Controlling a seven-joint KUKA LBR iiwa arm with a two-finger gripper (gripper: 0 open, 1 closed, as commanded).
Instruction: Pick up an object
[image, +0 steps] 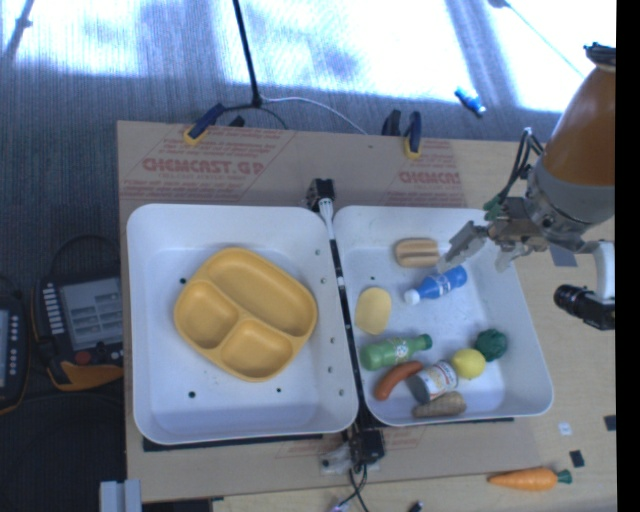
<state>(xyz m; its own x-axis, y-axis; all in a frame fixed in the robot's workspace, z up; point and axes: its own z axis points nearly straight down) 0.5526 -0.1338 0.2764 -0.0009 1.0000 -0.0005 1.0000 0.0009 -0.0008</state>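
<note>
The right bin (520, 340) holds several toy foods. A hot dog bun (416, 250) lies at its back, with a blue bottle (437, 284) just in front of it. A pale yellow oval piece (373, 309) lies near the bin's left wall. Toward the front are a green bottle (396, 350), a red sausage (397, 378), a small can (437, 380), a lemon (468, 363), a broccoli (491, 344) and a brown potato (440, 405). My gripper (482, 254) hangs open above the bin's back right part, just right of the bun and the blue bottle, with nothing between its fingers.
A yellow divided plate (246, 312) lies in the left bin (150, 400). On the bench in front of the right bin lies a toy carrot (525, 479). Clamps and a cable sit at the back edge of the bench. A black bracket marks the ridge between the bins.
</note>
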